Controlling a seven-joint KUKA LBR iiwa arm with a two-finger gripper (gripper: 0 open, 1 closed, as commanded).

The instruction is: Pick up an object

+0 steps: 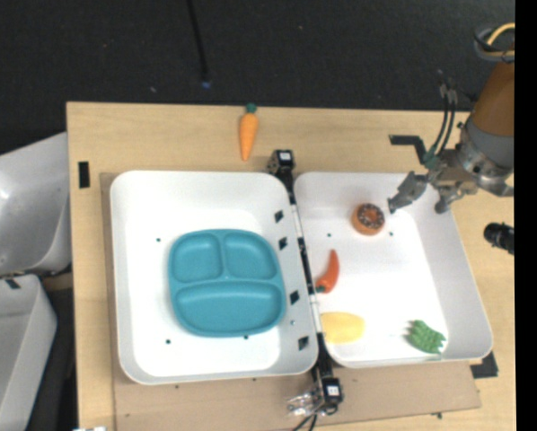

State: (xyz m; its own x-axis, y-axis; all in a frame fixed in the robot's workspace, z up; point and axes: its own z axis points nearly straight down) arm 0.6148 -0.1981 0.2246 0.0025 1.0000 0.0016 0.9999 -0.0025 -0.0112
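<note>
Four small items sit in my right bin (448, 268), and my end effector (421, 194), fingers spread apart and holding nothing, hangs over its far edge just beside the round brown donut (369, 218), the nearest candidate, presumably lined up for a grab there.

The two bins (129, 241) are white on a pale wood table (161, 133), with a teal plate (224, 282), an orange carrot (248, 133), a red pepper (329, 271), a yellow piece (342, 327), a green piece (425, 337) and a brown-red round piece (369, 218).
</note>
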